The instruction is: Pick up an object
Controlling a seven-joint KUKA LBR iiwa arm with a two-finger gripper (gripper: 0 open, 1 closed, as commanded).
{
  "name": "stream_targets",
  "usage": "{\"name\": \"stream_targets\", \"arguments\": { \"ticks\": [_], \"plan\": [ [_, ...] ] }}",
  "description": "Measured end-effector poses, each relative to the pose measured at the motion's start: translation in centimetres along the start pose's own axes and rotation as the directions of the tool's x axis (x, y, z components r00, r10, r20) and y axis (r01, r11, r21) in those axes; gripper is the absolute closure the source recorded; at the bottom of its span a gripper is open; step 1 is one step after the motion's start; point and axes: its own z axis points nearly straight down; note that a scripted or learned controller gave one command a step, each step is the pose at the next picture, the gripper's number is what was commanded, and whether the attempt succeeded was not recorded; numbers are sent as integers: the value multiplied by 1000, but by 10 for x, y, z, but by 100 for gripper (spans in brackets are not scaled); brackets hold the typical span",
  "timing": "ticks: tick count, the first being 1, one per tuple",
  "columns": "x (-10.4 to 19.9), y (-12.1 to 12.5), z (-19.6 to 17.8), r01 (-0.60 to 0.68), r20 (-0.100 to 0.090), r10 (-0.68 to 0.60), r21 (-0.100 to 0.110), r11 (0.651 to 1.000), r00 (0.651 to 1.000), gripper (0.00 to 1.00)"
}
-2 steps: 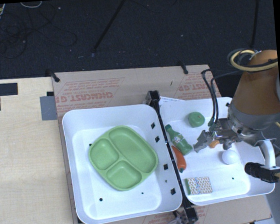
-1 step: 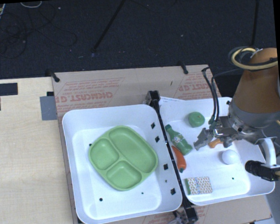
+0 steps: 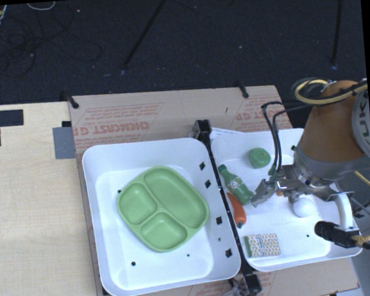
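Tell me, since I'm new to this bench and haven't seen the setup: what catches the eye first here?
The big green divided plate lying in the left bin stands out most. Next comes the grey-and-orange arm reaching over the right bin, its gripper low near a green bottle and an orange carrot-like piece by the divider.

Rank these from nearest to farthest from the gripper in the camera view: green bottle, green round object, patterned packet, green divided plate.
From the gripper:
1. Green bottle, just to its left at the bin divider.
2. Green round object, above it in the right bin, and patterned packet, below it: too close to call.
3. Green divided plate, farthest, in the left bin.
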Motion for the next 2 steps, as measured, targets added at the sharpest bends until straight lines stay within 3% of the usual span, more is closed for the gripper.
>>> {"name": "stream_targets", "arguments": {
  "ticks": [1, 2],
  "plan": [
    [1, -9, 62, 0, -1, 0, 2, 1000, 1000, 0],
    [-8, -6, 90, -11, 16, 12, -22, 1000, 1000, 0]
  ]
}}
